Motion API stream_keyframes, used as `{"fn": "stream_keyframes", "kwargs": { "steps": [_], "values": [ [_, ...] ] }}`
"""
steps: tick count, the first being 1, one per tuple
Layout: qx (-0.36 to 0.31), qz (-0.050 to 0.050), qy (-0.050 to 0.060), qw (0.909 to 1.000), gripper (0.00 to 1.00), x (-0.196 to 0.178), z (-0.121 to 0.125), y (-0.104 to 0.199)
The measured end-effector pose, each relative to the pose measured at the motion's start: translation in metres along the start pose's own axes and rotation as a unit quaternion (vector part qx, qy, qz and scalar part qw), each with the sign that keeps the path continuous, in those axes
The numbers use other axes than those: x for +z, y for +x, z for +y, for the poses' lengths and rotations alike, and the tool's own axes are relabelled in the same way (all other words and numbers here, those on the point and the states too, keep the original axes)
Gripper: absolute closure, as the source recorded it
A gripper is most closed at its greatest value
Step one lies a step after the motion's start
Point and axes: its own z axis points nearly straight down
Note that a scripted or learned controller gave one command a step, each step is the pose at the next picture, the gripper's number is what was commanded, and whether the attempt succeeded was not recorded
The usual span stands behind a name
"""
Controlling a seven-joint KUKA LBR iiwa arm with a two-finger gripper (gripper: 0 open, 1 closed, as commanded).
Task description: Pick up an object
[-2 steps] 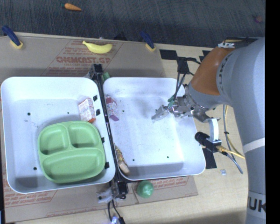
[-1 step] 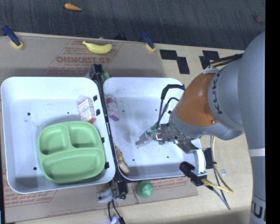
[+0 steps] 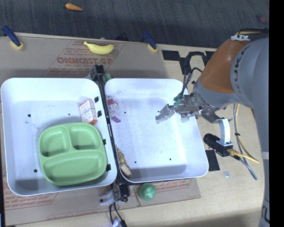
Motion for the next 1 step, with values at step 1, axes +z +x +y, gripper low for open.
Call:
{"fn": "stream_keyframes", "kwargs": {
  "steps": [1],
  "values": [
    [0.001,0.0,0.001,1.0,0.0,-0.0242,-0.069,-0.036]
  ]
}}
